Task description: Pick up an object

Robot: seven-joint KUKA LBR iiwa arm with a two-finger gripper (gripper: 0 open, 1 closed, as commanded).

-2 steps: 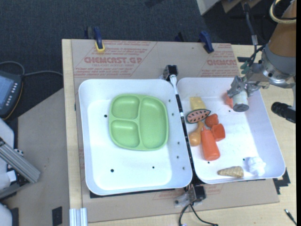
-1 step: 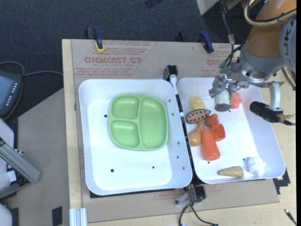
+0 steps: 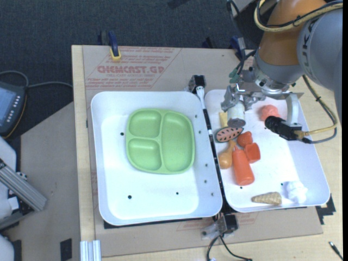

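My gripper (image 3: pixel 237 103) hangs over the far left part of the right bin (image 3: pixel 310 162). A small white cylinder (image 3: pixel 236 113) shows right at its tip; whether it is held I cannot tell. Just below lie a brown spotted oval (image 3: pixel 229 133), a yellow stick (image 3: pixel 223 118), red blocks (image 3: pixel 248 145) and an orange bottle shape (image 3: pixel 243 168). A pink lump (image 3: pixel 268 112) sits to the right of the gripper. An ice-cream cone (image 3: pixel 267 199) and a white crumpled piece (image 3: pixel 296 190) lie near the front edge.
The left bin (image 3: pixel 109 162) holds a green divided plate (image 3: pixel 161 141). A raised rim with black clips (image 3: pixel 209 140) separates the two bins. The grey arm with its orange band (image 3: pixel 288 15) reaches in from the upper right.
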